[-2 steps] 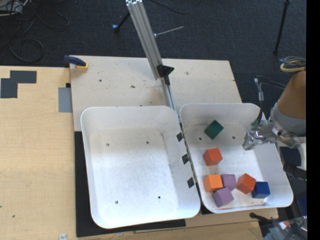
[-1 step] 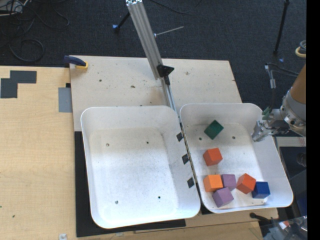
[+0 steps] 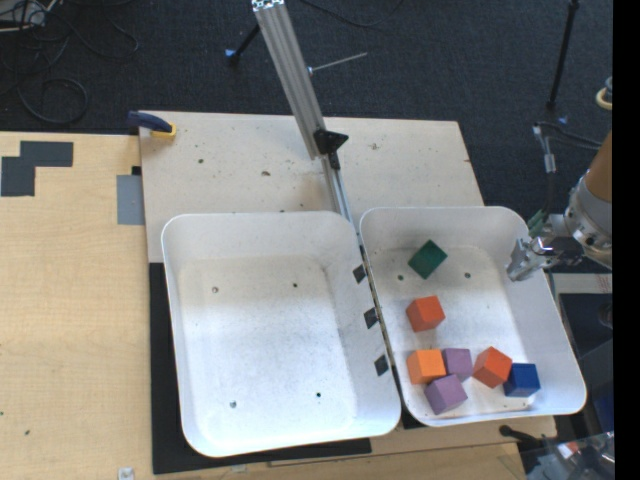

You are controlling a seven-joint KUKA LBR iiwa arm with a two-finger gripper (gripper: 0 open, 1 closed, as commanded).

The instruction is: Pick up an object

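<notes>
Gripper (image 3: 522, 259) hovered at the right bin's (image 3: 566, 368) rim; finger state could not be told, nothing visibly held. All cubes, including the green (image 3: 428, 259), lay unpicked.

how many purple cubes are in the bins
2, both in the right bin near its front: one purple cube beside an orange cube, the other purple cube just in front of it. None looks hidden.

Six blocks (image 3: 450, 353) in right bin (image 3: 560, 368) (left bin (image 3: 190, 318) beside), end effector (image 3: 524, 258) at its right rim
</notes>
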